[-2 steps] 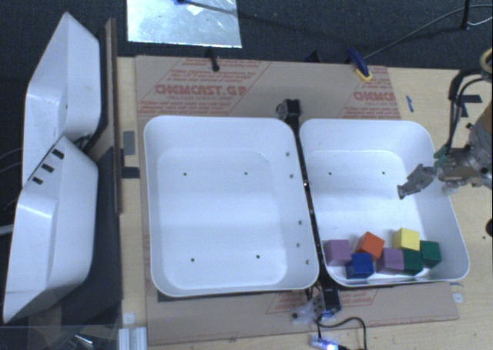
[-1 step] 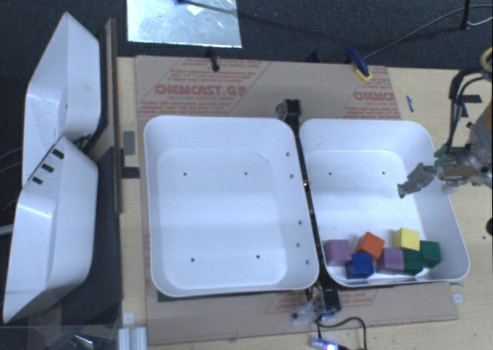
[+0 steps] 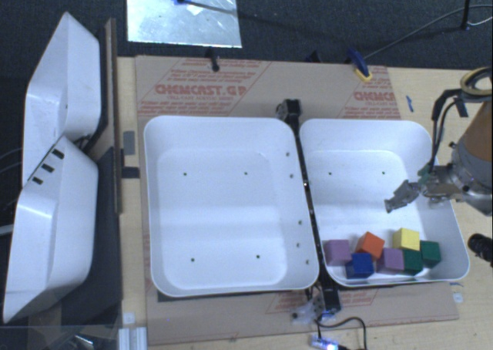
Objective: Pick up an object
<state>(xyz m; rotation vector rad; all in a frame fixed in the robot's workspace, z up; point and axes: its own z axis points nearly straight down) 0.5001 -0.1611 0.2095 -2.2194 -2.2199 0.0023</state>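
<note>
Several small blocks lie clustered in the near right corner of the right bin (image 3: 362,163): a purple block (image 3: 337,251), an orange block (image 3: 370,244), a blue block (image 3: 360,265), a yellow block (image 3: 407,239), a green block (image 3: 427,253) and a pale purple block (image 3: 394,259). My gripper (image 3: 402,196) hangs over the right side of that bin, reaching in from the right edge, a little beyond and above the block cluster. No block sits between its fingers.
The left bin (image 3: 223,202) stands beside the right one, a black divider (image 3: 308,202) between them. Both rest on a cardboard sheet (image 3: 254,86). Spare white bins (image 3: 58,163) are stacked at the far left. Cables run along the right side.
</note>
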